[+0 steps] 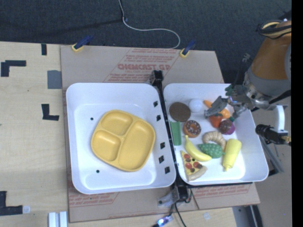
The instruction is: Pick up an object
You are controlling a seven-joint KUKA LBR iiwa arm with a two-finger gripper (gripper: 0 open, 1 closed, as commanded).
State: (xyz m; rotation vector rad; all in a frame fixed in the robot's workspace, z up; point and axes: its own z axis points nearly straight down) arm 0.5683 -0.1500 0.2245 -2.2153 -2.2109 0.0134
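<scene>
Seen from above at a slant, two shallow white bins sit side by side on a cardboard-covered bench. The left bin (75, 126) holds a yellow divided plate (123, 140) near its middle. The right bin (255, 171) holds a crowd of toy foods: a brown disc (180, 111), a donut (192, 127), a banana (195, 152), a pizza slice (191, 165), a yellow corn cob (230, 153). The arm reaches in over the right bin's far right corner, wrist angled down and leftward. Its gripper (222, 109) hovers with fingers apart above an orange and red piece (217, 120), not touching anything I can make out. This looks like the approach step; next it should descend and close.
</scene>
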